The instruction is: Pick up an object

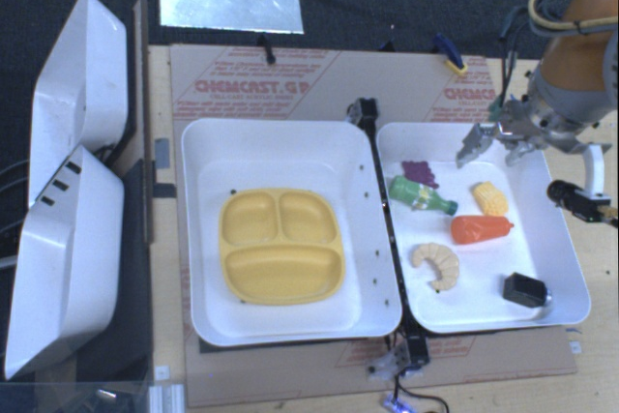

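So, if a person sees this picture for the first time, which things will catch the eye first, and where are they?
The yellow divided plate stands out first, alone in the left bin. Next come the bright toys in the right bin: an orange carrot, a yellow corn cob, a green bottle and purple grapes. The gripper hangs over that bin's far edge, holding nothing.

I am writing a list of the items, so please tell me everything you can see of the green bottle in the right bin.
The green bottle is a small toy, plastic by its look, with a paler label around its body. It lies on its side on the floor of the right bin, neck pointing toward the orange carrot. The purple grapes sit just behind it. Nothing grips it.
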Robot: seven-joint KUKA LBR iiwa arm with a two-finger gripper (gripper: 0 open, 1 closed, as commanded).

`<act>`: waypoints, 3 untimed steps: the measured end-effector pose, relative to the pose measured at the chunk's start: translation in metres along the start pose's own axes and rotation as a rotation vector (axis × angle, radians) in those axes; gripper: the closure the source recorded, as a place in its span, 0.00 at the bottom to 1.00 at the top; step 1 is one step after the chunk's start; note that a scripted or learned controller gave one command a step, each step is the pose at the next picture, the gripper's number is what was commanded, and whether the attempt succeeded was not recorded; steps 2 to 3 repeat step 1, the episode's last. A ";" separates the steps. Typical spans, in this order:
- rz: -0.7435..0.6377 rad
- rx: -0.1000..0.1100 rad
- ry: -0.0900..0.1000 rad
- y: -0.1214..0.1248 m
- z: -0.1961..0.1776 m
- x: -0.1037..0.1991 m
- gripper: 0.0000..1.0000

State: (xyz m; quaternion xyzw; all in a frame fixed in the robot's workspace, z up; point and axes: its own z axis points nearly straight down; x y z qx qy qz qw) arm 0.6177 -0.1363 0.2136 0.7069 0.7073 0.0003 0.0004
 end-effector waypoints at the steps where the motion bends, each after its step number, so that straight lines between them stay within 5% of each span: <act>1: 0.010 -0.001 0.000 0.028 -0.004 0.019 0.00; 3: 0.010 -0.001 0.000 0.028 -0.004 0.019 0.00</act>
